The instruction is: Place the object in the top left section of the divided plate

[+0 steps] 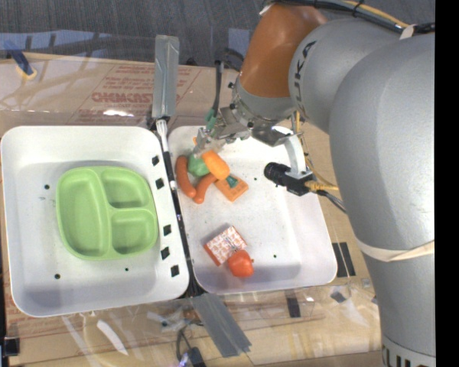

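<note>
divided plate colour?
Light green; the divided plate shows clearly in the camera view, left bin.

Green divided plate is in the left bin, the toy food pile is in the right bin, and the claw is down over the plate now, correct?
Not quite. The camera view shows the claw over the toy food pile at the back of the right bin, not over the plate. The green divided plate does sit in the left bin.

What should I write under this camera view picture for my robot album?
Grey robot arm's hand reaches over toy food in the right white bin; the green divided plate waits in the left white bin.
</note>
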Controlling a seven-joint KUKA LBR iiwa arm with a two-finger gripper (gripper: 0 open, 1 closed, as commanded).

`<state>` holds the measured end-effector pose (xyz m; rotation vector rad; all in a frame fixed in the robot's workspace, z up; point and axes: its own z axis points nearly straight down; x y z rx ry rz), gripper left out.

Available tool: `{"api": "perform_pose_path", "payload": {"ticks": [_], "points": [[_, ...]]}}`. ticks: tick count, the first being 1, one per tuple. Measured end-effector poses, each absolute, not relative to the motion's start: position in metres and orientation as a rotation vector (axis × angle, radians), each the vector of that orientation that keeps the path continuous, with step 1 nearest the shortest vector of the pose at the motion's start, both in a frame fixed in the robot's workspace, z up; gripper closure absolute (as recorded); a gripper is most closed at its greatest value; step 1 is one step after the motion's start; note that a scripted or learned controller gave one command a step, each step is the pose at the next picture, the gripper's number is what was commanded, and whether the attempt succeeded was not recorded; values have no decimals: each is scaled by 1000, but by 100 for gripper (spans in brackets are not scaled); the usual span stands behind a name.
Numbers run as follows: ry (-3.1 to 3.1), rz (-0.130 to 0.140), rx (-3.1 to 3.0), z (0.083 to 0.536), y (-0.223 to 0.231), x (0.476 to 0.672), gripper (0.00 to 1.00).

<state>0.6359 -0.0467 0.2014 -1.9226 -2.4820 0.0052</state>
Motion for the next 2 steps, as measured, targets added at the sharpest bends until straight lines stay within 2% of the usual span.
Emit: {"api": "perform_pose_path", "payload": {"ticks": [1,2], "points": [[-2473,1,-1936,201,38,649,100],[-2472,2,-1938,201,36,649,0]]}}
